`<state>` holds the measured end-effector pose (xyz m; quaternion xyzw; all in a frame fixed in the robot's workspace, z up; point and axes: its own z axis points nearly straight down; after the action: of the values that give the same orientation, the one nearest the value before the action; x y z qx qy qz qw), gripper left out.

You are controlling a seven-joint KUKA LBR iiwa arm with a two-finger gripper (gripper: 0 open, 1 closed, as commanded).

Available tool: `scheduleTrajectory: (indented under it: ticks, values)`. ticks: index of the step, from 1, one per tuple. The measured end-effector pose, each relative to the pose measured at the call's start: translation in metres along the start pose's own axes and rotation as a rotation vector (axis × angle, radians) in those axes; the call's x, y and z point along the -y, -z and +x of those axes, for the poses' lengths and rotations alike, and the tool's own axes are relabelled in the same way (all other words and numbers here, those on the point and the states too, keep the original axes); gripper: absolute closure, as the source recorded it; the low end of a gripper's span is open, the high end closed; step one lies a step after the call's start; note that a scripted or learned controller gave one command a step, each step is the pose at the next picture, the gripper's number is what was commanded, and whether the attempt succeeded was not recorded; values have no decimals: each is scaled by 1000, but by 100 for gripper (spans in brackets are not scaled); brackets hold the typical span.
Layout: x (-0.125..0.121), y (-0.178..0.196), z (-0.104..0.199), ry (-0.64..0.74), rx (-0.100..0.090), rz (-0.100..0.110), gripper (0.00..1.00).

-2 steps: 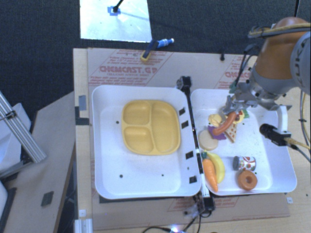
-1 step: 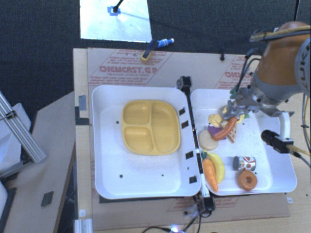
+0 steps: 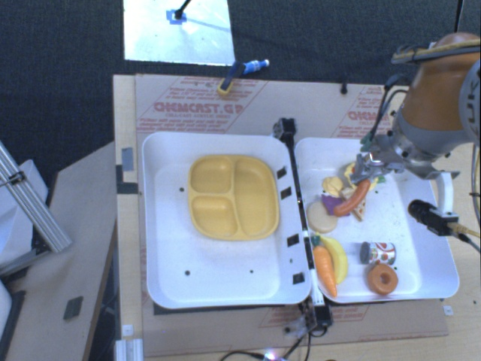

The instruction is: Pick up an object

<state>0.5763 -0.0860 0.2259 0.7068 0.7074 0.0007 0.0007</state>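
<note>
Nearest me in the right bin [image 3: 451, 277], I am seeing a doughnut [image 3: 383, 279] lying by the near wall, with a small can [image 3: 378, 252] just beyond it. At the near left corner of that bin a carrot [image 3: 325, 269] and a banana [image 3: 339, 258] are lying side by side, touching. Farther in, a pale round cookie [image 3: 322, 218] is sitting just left of a cluster of small toy foods, where a sausage [image 3: 353, 198] is lying at a slant. The pincer [image 3: 367, 170] is hanging right over the sausage's far end; I cannot tell how wide it is standing, or whether it has hold of anything. In the left bin [image 3: 161, 224] a yellow divided plate [image 3: 231, 197] is resting near the middle. Beyond both bins, a marker [image 3: 242, 71] is lying at the far edge of the worktop [image 3: 316, 100].
</note>
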Motion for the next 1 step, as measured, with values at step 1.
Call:
scheduleTrajectory:
  ticks: [1]
  values:
    - [-9,8,8,4,-1,0,100]
